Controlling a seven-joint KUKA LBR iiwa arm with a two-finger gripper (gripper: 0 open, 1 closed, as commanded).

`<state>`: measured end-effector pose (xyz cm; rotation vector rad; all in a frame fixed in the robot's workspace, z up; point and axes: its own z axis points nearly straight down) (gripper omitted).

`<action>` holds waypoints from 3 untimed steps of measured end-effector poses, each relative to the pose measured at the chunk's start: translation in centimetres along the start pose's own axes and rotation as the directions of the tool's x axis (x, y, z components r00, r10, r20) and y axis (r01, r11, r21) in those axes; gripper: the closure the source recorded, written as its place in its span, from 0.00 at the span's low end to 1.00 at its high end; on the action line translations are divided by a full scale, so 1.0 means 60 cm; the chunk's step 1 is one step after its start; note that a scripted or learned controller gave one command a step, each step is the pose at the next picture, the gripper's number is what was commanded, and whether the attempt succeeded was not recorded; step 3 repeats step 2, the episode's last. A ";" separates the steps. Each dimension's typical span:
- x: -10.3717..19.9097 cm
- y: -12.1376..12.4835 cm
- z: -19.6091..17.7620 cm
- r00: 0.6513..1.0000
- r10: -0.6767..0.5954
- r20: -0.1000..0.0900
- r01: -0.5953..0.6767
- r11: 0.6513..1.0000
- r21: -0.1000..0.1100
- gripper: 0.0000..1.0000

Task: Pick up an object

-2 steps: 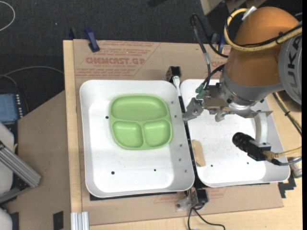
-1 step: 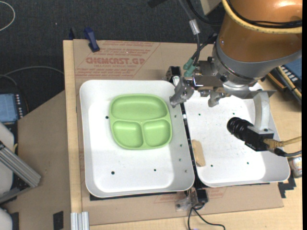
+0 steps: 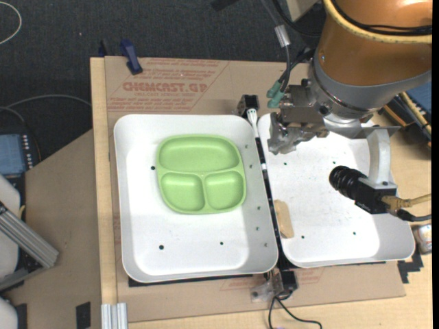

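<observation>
Over the right bin's (image 3: 322, 252) far left corner, the tool (image 3: 282, 142) is hovering, its grip impossible to tell, apparently searching; the green divided tray (image 3: 200, 173), the likely pick, is lying well left in the other bin (image 3: 137, 245).

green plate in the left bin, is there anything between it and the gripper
Only the bins' rims. The gripper hovers at the back left corner of the right bin. The green plate lies in the left bin. The two raised rims where the bins meet run between them, along with a black clip at the back.
</observation>
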<state>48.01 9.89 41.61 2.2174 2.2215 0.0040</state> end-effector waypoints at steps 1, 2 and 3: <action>-0.067 -0.001 0.008 1.000 0.006 0.001 -0.006 1.000 0.006 1.00; -0.034 -0.001 -0.028 1.000 0.000 -0.001 0.000 1.000 -0.001 1.00; -0.034 -0.001 -0.028 1.000 0.000 -0.001 0.000 1.000 -0.001 1.00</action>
